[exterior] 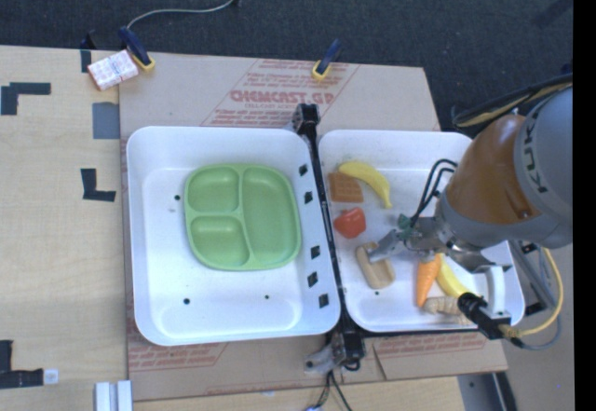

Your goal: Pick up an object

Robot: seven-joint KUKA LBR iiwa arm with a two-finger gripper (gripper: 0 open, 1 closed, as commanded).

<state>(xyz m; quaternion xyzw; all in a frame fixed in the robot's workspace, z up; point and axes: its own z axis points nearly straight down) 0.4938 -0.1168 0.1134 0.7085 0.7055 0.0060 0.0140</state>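
Observation:
The right bin (pixel 410 146) holds several toy foods. A yellow banana (pixel 367 179) and an orange-brown slab (pixel 344 187) lie near its back left. A red tomato-like piece (pixel 350 223) sits below them. A beige roll (pixel 373 269) lies near the bin's front left. My gripper (pixel 384 249) reaches in from the right and hovers at the roll's upper end, low over the bin floor. An orange carrot (pixel 426 280), a yellow piece (pixel 451 280) and a small beige piece (pixel 443 306) lie under the wrist.
The left bin (pixel 140 241) holds a green divided plate (pixel 242 217). A black divider (pixel 317 204) runs between the bins. The arm's orange band (pixel 489 181) covers the right bin's right side. Yellow clamps (pixel 325 65) and a small box (pixel 113 70) sit on the bench behind.

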